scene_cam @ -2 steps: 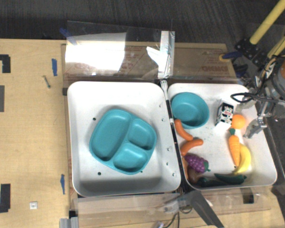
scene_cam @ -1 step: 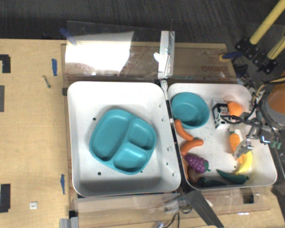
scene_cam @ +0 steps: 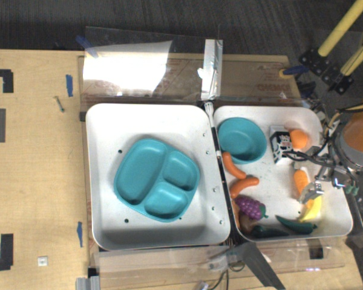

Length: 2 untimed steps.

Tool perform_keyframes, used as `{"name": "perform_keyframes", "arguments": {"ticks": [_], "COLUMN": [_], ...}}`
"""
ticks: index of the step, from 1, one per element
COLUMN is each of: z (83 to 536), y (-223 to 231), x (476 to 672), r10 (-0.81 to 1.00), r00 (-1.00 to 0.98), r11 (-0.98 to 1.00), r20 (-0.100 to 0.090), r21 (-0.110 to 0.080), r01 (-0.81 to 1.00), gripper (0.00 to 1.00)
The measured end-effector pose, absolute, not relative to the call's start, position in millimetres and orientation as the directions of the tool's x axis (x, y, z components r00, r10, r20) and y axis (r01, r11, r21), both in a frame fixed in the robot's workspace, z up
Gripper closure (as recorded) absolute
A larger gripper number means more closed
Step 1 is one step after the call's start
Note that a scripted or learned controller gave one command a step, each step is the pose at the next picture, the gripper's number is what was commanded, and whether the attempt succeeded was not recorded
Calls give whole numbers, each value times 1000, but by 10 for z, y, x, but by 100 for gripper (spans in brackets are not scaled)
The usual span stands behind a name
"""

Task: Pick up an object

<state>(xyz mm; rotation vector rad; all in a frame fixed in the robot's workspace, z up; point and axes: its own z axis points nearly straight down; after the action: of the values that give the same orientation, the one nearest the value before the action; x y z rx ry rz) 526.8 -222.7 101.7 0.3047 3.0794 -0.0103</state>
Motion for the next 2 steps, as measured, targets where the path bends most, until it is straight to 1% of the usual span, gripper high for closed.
{"name": "perform_keyframes", "arguments": {"ticks": [1,2], "z": [1017,996], "y": [-2227,-2230], "x": [5260,5302], "r10": [209,232], "r00": [-977,-972], "r11": [978,973], "r20": [-47,-40], "r21": [-2,0], "r01": [209,232], "gripper": [0,0]}}
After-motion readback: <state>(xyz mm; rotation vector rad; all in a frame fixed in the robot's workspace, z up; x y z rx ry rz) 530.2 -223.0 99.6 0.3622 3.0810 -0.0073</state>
